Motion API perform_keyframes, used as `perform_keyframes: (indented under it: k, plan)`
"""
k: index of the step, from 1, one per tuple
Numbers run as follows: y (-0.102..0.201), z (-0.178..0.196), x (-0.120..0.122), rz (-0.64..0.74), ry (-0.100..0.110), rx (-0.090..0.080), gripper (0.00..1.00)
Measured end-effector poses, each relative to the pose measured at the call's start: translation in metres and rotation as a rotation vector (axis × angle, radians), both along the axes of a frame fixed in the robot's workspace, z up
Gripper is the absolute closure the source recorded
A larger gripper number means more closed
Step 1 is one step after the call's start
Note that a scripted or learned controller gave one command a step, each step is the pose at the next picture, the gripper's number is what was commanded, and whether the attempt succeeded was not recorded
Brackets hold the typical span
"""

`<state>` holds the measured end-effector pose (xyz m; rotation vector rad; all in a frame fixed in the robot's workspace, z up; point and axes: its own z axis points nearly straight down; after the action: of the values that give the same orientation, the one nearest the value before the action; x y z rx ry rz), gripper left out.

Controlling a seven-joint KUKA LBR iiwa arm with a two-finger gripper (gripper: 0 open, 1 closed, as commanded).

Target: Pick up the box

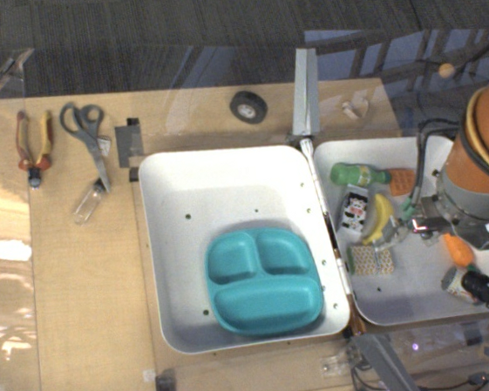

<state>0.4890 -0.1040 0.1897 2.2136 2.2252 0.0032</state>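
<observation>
Two bins, one box beside the gripper

Two shallow white bins sit side by side on the wooden bench. In the left bin (180, 241) lies a teal divided tray (263, 280), with two small compartments at its far side and one long one at its near side; it rests toward the bin's near right corner. The right bin (388, 301) holds a cluster of small things along its left half: a green bottle (358, 174) lying on its side near the far wall, a small black-and-white box (355, 210) just below it, a yellow banana (379, 217) touching the box's right edge, and a flat patterned packet (371, 260) nearer the front wall. An orange object (458, 250) lies farther right, partly under the arm.

The box lies in the left part of the right bin, between the bottle and the packet. It is dark with a white panel and small printed marks, tilted slightly. The gripper (410, 220) comes in from the right and hangs low just to the right of the banana, so the box is near it on its left, with the banana between them. Whether its fingers are spread or closed cannot be told; nothing is visibly held.

Outside the bins, on the bench's far left, lie red-handled pliers (32, 146), scissors (88, 133) and a roll of black tape (248, 106).
</observation>
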Motion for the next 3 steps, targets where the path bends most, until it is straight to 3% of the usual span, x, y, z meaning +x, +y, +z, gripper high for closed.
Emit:
perform_keyframes:
  k: [1,2,3]
  plan:
    - [0.019,-0.094,0.010,0.073,-0.004,0.000,0.00]
    - [0.020,-0.084,0.011,0.075,-0.007,0.000,1.00]
    - [0.065,0.042,0.034,-0.029,-0.003,0.001,1.00]
